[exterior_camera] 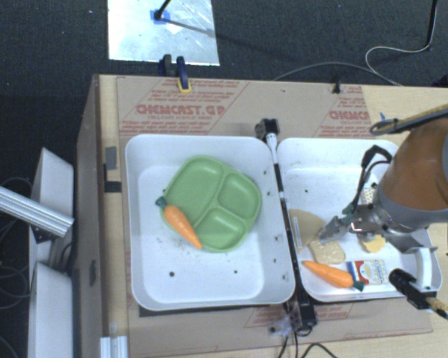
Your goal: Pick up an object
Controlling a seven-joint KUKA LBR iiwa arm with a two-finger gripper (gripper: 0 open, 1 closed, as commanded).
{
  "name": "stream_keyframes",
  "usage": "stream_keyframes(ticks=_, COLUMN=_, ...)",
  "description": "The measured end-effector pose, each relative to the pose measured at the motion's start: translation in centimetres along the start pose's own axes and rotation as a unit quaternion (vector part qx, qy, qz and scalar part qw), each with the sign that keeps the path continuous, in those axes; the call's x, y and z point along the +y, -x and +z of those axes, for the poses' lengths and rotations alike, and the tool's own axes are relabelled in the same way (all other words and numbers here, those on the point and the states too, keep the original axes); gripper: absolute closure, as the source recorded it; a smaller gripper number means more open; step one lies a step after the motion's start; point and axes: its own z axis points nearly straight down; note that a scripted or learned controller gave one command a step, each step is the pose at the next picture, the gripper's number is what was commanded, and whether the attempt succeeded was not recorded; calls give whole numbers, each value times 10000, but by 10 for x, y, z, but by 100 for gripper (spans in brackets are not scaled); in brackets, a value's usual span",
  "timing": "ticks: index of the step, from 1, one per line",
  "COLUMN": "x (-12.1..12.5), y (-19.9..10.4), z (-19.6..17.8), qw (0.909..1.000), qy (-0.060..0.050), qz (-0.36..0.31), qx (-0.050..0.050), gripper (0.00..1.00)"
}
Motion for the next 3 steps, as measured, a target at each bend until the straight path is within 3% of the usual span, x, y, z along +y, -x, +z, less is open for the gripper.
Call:
stream_keyframes(ticks=1, x=2, y=14, z=60, qw=10000, qy=17, qz=-8, qx=8, gripper=0)
stream_keyframes(ticks=2, x=3, y=13, z=49, qw=10000, qy=37, qz=-11, qx=14, gripper=100)
stream_keyframes(ticks=3, x=3, y=13, z=49, qw=10000, qy=34, qz=-12, qx=15, gripper=0)
